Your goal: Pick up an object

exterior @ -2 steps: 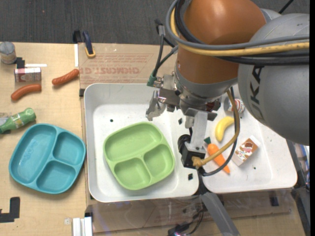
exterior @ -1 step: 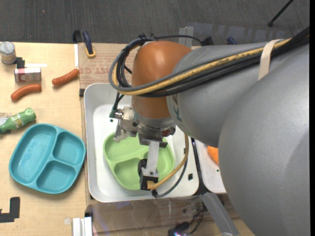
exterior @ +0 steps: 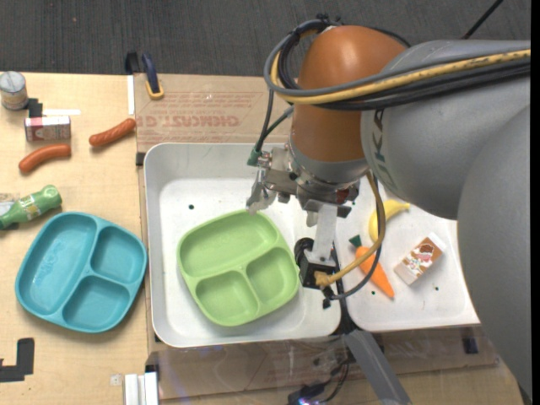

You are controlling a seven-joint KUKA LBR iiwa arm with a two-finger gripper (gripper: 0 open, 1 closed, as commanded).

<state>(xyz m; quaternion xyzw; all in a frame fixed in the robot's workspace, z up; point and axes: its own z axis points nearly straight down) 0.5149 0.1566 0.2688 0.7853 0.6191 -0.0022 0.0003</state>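
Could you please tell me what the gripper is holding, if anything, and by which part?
That cannot be told: the gripper sits at the far rim of the green three-compartment plastic plate, but the view shows no clear grip.

So the big grey arm [exterior: 456,125] comes in from the right and bends steeply down, with the rounded orange band [exterior: 337,83] sitting just above the wrist. Its silvery metal two-finger gripper [exterior: 264,188] sticks out low on the left side, tips angled downward.
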